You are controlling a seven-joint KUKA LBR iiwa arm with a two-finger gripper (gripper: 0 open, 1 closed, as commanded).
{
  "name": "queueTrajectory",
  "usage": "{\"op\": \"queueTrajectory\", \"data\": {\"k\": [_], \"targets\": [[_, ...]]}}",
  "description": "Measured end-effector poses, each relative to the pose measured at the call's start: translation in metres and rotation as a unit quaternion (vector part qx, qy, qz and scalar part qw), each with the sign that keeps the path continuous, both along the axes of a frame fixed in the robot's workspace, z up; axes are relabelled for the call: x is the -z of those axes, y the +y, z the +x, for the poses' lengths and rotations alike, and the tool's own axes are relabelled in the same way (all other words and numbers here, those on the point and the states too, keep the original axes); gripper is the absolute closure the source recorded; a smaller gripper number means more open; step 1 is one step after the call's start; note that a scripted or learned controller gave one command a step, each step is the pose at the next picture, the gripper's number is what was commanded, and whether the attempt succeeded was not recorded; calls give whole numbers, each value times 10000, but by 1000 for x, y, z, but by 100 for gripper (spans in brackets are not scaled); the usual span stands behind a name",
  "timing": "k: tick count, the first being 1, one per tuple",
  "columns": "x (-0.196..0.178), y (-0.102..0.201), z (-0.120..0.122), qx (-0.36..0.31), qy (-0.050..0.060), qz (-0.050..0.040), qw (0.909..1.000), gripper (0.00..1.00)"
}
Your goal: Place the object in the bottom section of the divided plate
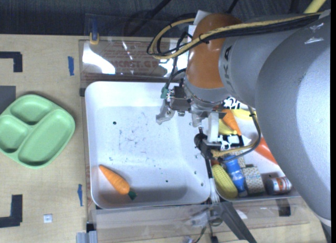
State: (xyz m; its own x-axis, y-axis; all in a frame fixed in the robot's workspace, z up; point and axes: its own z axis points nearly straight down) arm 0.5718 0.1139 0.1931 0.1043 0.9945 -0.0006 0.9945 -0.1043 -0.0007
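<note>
Plate: green divided plate [44, 137], on the bench [42, 200] left of both bins, well apart from the arm; all three sections bare. Its largest section lies toward the lower edge of the view and is judged to be the target.
Object: carrot [114, 179], lying flat in the left bin [136, 147] near the front left corner, leaf end toward the front wall. As the only item in that bin, it is probably the piece to be moved.
Gripper: gripper [167, 109], over the left bin's upper right area, well apart from the carrot. Whether it is open or closed cannot be told, and nothing is seen in its grasp.
Arm: grey arm [273, 79], reaching in across the right bin [252, 197].
Other stock: corn cob [224, 180] and blue tube [236, 173], crowded with further items in the right bin.
Progress: pickup judged not yet made.
</note>
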Motion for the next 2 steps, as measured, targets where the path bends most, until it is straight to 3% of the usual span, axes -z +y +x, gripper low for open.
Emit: {"op": "queueTrajectory", "data": {"k": [1, 2], "targets": [[104, 67, -1, 169, -38, 11, 9999, 0], [94, 69, 0, 159, -49, 18, 9999, 100]]}}
